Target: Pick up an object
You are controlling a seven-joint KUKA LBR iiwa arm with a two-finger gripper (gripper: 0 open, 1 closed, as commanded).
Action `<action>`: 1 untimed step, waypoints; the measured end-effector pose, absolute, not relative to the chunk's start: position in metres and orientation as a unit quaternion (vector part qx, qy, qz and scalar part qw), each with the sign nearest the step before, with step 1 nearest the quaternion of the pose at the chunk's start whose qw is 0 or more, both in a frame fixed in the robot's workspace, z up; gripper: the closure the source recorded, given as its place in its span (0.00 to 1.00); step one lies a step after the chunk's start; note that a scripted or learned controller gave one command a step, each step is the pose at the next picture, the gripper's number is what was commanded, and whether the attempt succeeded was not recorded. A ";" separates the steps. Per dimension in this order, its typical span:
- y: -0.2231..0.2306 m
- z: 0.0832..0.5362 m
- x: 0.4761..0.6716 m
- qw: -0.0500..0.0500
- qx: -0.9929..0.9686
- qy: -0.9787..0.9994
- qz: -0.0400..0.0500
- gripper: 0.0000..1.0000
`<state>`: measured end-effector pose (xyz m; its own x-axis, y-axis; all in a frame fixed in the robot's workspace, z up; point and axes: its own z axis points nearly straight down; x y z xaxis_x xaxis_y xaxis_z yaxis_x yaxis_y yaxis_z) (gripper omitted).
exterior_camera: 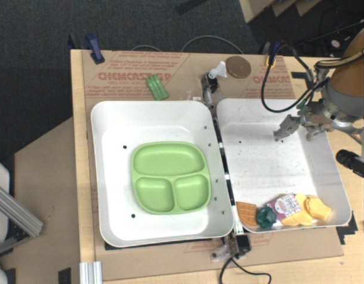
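Green tray (170, 177) left bin | toys (291, 210) right bin | claw (295, 126) above

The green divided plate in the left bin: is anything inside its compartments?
No. All three compartments of the green divided plate look bare. It rests on the left bin; whatever is beneath the plate is covered.

The grey KUKA arm (347, 90) enters from the right edge, its orange band (352, 76) visible above the wrist. The wrist tilts downward and to the left, with black cables (276, 81) looping off it. The two-finger gripper (297, 128) hangs at its end, fingers (284, 129) spread apart, nothing between them, pointing down and to the left.
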<state>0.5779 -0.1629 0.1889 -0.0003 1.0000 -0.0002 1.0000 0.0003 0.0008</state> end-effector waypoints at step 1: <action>-0.183 0.099 0.597 -0.003 0.708 0.707 -0.002 0.00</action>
